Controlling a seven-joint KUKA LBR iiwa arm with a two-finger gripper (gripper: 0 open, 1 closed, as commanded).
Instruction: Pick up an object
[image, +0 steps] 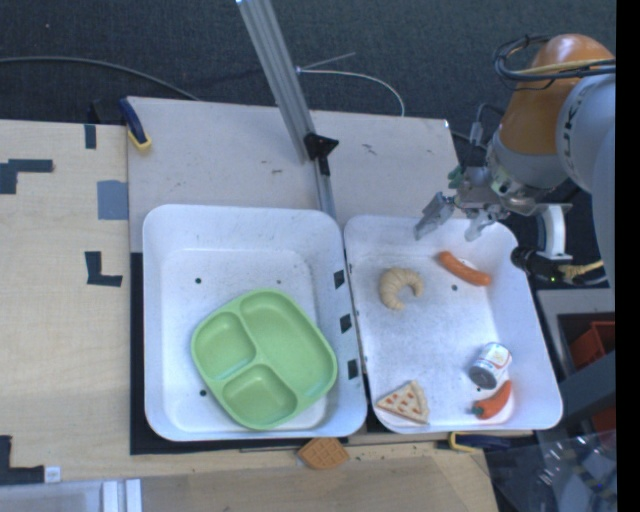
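The gripper (452, 224) hangs at the right bin's (535, 330) far edge, jaws spread and bare. The sausage (464, 268) lies just near of it; closing off-centre could roll it away.

I see the bench (230, 150) as a pale board top, scuffed and marked, with 2 shallow white bins sitting side by side on it. The left bin (160, 300) and the right bin (530, 330) touch along their inner walls near the middle of my view. To the left of the bench lies a light wooden surface (50, 330) carrying several dark tape pieces (100, 268). A blue and yellow clamp (135, 125) sits at the bench's far left corner. A slanted metal post (285, 85) meets the board just behind the bins. A small waffle-patterned brown piece (322, 454) lies on the near edge, in front of the bins.
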